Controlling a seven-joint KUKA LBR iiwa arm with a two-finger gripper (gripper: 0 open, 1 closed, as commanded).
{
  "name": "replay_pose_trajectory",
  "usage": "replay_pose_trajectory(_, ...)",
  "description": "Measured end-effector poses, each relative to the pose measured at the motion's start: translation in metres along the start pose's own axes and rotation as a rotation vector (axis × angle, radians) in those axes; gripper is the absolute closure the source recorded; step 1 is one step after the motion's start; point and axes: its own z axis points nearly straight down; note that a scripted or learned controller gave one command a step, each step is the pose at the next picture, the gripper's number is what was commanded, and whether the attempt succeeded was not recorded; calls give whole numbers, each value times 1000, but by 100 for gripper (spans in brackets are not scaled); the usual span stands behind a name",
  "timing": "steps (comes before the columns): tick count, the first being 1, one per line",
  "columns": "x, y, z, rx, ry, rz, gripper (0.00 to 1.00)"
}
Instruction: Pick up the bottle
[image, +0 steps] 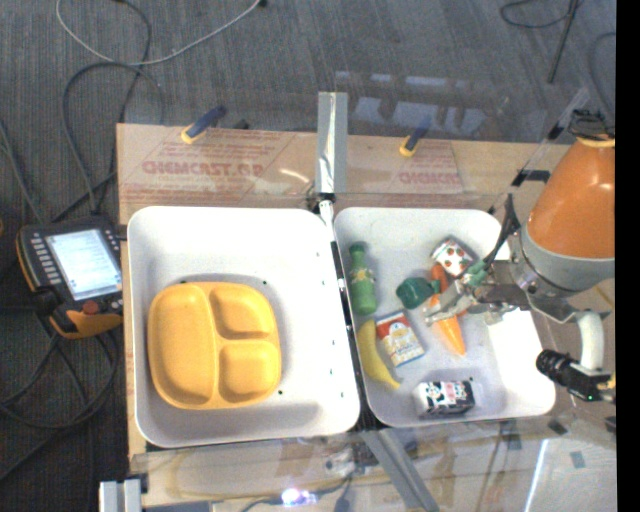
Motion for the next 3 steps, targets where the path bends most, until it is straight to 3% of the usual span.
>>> replay_pose_trajectory(1, 19, -5, 31, 0, 0, -147, 0)
replay_pose_trajectory(2, 71, 78, 59, -1, -1, -119, 0)
replay_pose_trajectory(3, 42, 40, 59, -1, -2, -255, 0)
